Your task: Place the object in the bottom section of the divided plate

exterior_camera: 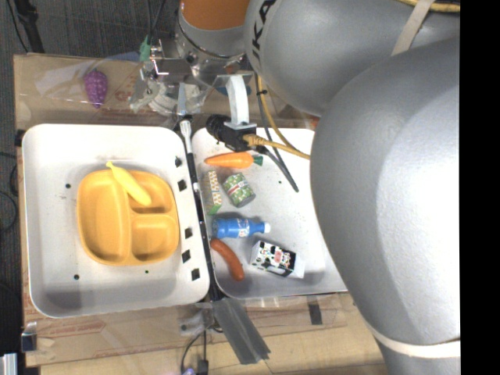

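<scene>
Jaws (pixel 166 84) hover beyond smooth yellow divided plate (pixel 129 217).

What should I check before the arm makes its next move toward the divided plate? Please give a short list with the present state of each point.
1. Divided plate sits flat in the left bin: ok.
2. Bottom section free: cannot tell; a yellow banana lies across the plate's upper part.
3. Objects ready in the right bin: ok; carrot, blue bottle, sausage, green packet.
4. Hand holding an object: cannot tell.
5. Hand over the plate: not ok; it is beyond the bins' far edge.
</scene>
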Tool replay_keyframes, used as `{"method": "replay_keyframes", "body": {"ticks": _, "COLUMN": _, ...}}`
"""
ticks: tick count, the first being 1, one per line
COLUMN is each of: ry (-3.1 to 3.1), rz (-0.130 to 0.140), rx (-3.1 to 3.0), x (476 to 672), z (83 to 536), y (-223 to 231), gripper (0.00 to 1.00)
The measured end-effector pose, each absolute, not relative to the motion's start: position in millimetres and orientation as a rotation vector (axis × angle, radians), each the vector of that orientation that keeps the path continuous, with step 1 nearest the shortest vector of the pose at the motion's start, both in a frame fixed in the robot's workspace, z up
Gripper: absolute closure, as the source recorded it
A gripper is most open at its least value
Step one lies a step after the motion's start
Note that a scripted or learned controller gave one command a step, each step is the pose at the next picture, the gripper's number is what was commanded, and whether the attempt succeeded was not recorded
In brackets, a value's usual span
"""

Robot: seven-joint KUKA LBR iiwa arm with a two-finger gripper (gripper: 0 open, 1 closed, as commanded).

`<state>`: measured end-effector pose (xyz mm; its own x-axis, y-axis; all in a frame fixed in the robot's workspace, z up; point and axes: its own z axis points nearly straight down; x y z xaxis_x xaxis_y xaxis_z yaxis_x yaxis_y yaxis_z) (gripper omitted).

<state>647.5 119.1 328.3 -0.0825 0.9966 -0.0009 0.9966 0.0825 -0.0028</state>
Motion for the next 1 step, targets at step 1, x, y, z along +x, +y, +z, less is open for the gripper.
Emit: {"method": "replay_keyframes", "body": {"ticks": 1, "ry": -2.31, "rz": 0.004, "rx": -2.127, "x": 647.5, "z": 328.3, "y": 119.1, "gripper": 0.0}}
